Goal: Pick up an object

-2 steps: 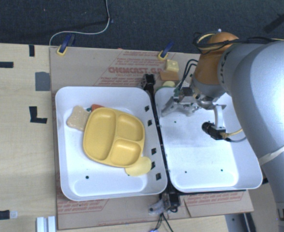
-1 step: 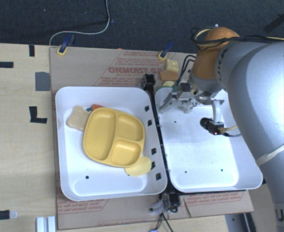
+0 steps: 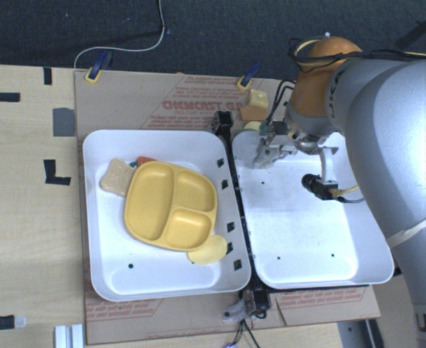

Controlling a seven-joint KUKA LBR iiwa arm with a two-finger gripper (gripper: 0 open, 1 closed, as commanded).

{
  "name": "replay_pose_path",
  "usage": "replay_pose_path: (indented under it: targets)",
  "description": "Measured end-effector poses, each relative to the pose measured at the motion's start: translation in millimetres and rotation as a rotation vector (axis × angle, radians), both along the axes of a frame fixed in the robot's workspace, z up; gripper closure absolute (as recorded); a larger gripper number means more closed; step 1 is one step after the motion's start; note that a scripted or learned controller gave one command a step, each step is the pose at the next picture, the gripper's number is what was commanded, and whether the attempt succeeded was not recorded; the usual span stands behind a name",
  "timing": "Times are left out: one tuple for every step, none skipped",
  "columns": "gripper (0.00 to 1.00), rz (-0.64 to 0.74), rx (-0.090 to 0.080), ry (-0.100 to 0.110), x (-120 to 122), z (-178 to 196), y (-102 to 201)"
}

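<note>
Table (image 3: pixel 24 216): a pale wooden surface is seen, with a brown cardboard sheet (image 3: pixel 191 104) laid on it under 2 bins.
Left bin (image 3: pixel 100 267): a shallow white tray is placed at 9 o'clock of the scene centre; its right rim is set touching the right bin's left rim.
Right bin (image 3: pixel 307 252): a shallow white tray is placed at 3 o'clock; its floor is seen bare apart from small dark dots.
Yellow divided plate (image 3: pixel 170 205): a 3-compartment plate is laid flat in the middle of the left bin.
Tan sponge-like piece (image 3: pixel 115 177): it is tucked at 10 o'clock of the plate, partly under the plate's rim.
Red item (image 3: pixel 145 160): a small sliver is seen at 11 o'clock of the plate; its shape cannot be told.
Pale yellow piece (image 3: pixel 208 250): it is laid at 5 o'clock of the plate, touching the plate's edge.
Arm (image 3: pixel 387 136): the grey body is seen entering from 3 o'clock, with the orange band (image 3: pixel 318 78) at 1 o'clock.
Tool (image 3: pixel 271 149): it is positioned over the upper left corner of the right bin, near the shared rim; whether its opening is wide or narrow cannot be told, and nothing is seen held in it.
Blue-and-yellow clamps (image 3: pixel 96 67): 2 are fixed on the cardboard's far edge, at 11 and 12 o'clock.
</note>
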State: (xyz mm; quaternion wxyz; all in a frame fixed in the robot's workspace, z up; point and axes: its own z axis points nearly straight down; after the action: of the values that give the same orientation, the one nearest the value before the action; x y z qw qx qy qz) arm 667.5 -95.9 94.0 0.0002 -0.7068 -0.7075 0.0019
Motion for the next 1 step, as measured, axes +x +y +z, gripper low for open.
replay_pose_path:
  targets:
    - [0.0,0.0,0.0,0.0,-0.1,-0.6,0.1]
